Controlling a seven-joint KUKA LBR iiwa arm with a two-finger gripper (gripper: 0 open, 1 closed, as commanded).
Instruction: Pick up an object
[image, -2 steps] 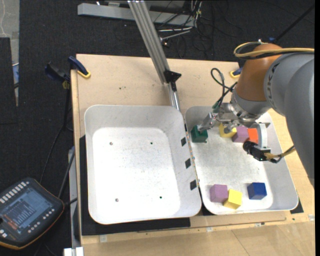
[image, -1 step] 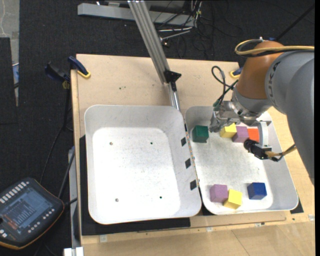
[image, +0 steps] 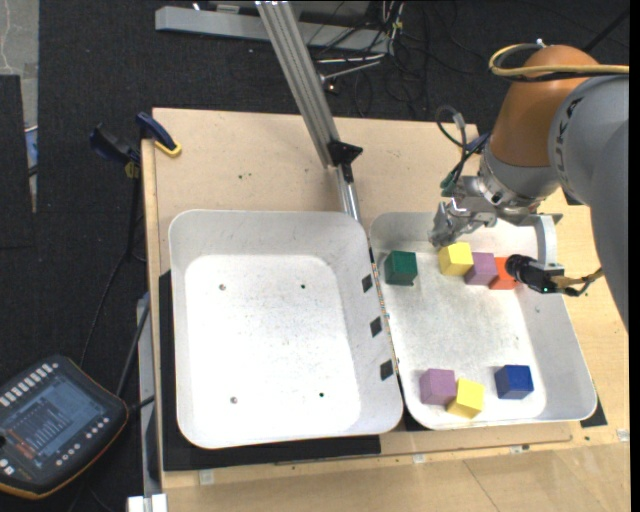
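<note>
- Camera view from above: the grey arm with its orange band comes in from the right, and its end effector (image: 447, 232) hangs low over the far end of the right-hand shallow white bin (image: 560, 340), just beside the upper yellow cube (image: 456, 259).
- Whether that end effector is apart or together I cannot tell; the wrist hides the tips, and nothing can be seen held in it.
- So my call on progress: no object is lifted yet. The approach looks made, while the grasp and the raise are both left to do.
- Likeliest target, as I judge it, is that upper yellow cube, resting on the bin floor near the far rim.
- Watch the crowding there: a pink cube (image: 483, 268) touches the yellow one on its right, and an orange-red block (image: 503, 274) sits tight against the pink one. A closing grip could nudge those neighbours.
- A dark green cube (image: 401, 266) stands apart to the left, near the bin's inner wall, easier to reach cleanly.
- Down at the near end: a purple cube (image: 437, 385) with a lower yellow cube (image: 466, 398) touching it, and a blue cube (image: 513, 381) a little apart.
- The left-hand white bin (image: 190, 300) holds no blocks.
- Off the wooden desk (image: 250, 160), a teach pendant (image: 50, 425) lies at lower left.
</note>
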